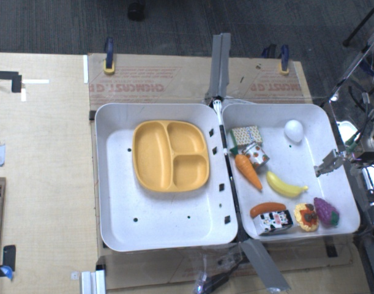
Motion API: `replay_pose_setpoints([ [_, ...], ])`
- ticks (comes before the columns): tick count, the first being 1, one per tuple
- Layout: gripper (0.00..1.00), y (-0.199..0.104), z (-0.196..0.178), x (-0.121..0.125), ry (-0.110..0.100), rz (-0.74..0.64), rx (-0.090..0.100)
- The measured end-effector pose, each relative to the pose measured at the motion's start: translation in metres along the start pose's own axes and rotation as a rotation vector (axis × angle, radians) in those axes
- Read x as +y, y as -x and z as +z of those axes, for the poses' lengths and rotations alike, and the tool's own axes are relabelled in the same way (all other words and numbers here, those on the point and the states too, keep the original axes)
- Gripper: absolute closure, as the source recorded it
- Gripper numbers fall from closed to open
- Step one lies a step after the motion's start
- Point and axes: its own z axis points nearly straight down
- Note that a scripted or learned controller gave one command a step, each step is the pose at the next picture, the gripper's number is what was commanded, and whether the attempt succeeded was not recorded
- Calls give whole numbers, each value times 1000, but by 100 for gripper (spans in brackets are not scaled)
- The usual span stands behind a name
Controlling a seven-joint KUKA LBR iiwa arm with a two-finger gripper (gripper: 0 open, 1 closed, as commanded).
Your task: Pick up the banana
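Note:
The yellow banana [286,185] lies flat in the right bin [309,112], a little right of its middle, its curve opening upward. An orange carrot [248,171] lies just to its left, and a red sausage [267,209] sits below it. My gripper [328,163] hangs over the right rim of this bin, to the right of the banana and slightly above it in the picture, well apart from it. Nothing is seen held in it.
The right bin also holds a white egg [293,129], a patterned box [246,135], a small spotted item [256,155], purple grapes [325,211], a yellow-orange toy [306,217] and a black-and-white carton [275,222]. A yellow divided plate [171,155] sits in the left bin [113,182].

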Motion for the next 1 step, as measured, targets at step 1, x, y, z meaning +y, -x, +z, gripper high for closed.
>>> replay_pose_setpoints([
  [1,0,-61,96,4,1,-373,0],
])
